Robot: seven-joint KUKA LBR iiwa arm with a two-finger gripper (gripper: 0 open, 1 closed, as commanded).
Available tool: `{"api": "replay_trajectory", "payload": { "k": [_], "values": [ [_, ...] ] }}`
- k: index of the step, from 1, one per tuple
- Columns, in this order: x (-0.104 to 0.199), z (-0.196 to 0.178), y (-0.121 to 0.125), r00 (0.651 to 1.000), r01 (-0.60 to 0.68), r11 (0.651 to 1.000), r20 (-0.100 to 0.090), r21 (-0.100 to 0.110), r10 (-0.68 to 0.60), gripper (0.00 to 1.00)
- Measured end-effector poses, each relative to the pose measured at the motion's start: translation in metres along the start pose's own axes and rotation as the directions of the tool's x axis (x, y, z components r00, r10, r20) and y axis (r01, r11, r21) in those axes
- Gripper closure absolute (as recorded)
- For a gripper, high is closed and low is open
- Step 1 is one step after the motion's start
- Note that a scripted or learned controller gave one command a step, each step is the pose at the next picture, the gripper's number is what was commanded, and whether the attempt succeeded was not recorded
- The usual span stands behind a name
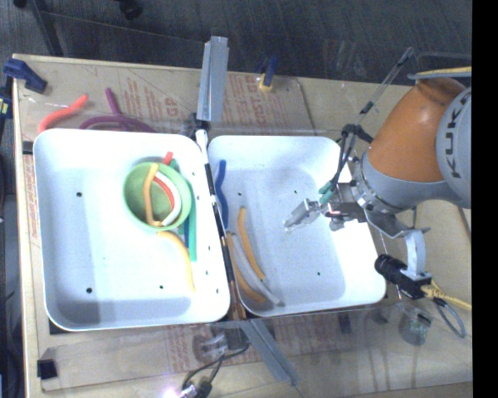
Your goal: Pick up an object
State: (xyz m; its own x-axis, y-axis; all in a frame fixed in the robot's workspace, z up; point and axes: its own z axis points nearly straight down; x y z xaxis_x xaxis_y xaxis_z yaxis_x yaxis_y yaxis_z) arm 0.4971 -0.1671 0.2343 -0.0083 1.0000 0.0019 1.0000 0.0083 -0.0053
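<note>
While hovering over right bin (349,152) | gripper (303,215) grasp state unclear | nearest object: tan curved strip (247,255), lying at its 8 o'clock, well apart.

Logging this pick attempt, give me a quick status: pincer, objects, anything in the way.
Pincer low over the right white bin, nothing seen between its fingers. Thin flexible strips along that bin's left wall. Green bowl in the left bin. Nothing in the way.

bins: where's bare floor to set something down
Left white bin: bare left and lower floor. Crowded around the green bowl with its strips. Right white bin: bare middle floor between the yellow strips by the divider and the gripper.
</note>
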Motion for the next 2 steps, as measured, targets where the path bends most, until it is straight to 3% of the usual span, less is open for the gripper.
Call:
{"api": "replay_trajectory", "payload": {
  "k": [1, 2],
  "values": [
    [0.029, 0.06, 0.056, 0.998, 0.069, 0.998, 0.002, 0.001, -0.069, 0.0],
    [0.049, 0.139, 0.053, 0.998, 0.063, 0.998, 0.009, -0.012, -0.063, 0.0]
  ]
}}
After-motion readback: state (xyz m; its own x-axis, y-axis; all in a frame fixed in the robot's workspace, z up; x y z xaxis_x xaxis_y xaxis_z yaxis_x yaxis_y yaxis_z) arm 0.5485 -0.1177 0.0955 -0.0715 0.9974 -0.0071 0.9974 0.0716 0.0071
